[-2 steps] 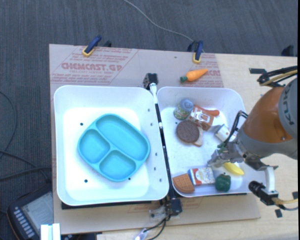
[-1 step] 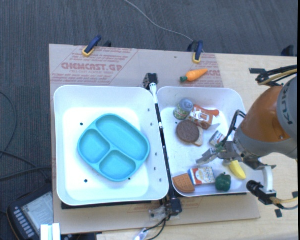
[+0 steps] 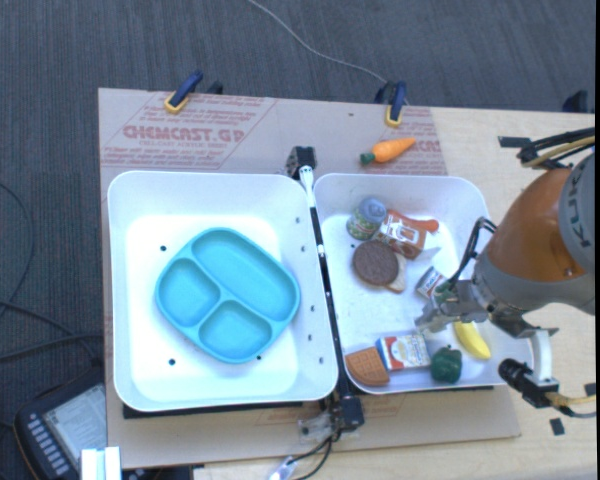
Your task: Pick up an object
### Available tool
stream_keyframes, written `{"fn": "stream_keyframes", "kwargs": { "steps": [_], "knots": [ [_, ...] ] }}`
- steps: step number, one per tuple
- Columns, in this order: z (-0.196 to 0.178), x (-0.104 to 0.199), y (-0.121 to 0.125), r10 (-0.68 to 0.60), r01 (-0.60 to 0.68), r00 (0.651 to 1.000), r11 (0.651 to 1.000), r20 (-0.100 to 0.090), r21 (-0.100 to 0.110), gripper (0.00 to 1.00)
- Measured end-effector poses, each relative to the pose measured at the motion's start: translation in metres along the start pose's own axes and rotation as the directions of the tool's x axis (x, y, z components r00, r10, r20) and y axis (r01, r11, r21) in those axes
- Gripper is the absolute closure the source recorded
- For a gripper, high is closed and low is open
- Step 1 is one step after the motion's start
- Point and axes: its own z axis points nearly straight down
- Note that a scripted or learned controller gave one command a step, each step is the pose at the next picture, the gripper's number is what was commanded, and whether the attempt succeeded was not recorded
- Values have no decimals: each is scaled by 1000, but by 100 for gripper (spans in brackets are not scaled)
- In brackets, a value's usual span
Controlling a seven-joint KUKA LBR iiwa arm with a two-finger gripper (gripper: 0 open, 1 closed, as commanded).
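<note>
hand (image 3: 452, 308) is seen low in the right bin (image 3: 460, 193), lower right of the frame, fingers' state cannot be told; banana (image 3: 471, 339) lies just below-right of it, long axis slanting down to the right, touching the green piece (image 3: 445, 365).

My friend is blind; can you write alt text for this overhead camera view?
A robot arm reaches from the right into the right bin of toy food, its gripper near a banana. The left bin holds a blue divided plate.
</note>
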Motion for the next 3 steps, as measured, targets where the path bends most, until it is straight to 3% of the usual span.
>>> {"fn": "stream_keyframes", "kwargs": {
  "steps": [1, 2, 3],
  "knots": [
    [0, 0, 0, 0, 0, 1000, 1000, 0, 0, 0],
    [17, 63, 2, 4, -4, 1000, 1000, 9, -11, 0],
    [17, 64, 59, 2, -2, 1000, 1000, 6, -9, 0]
  ]
}}
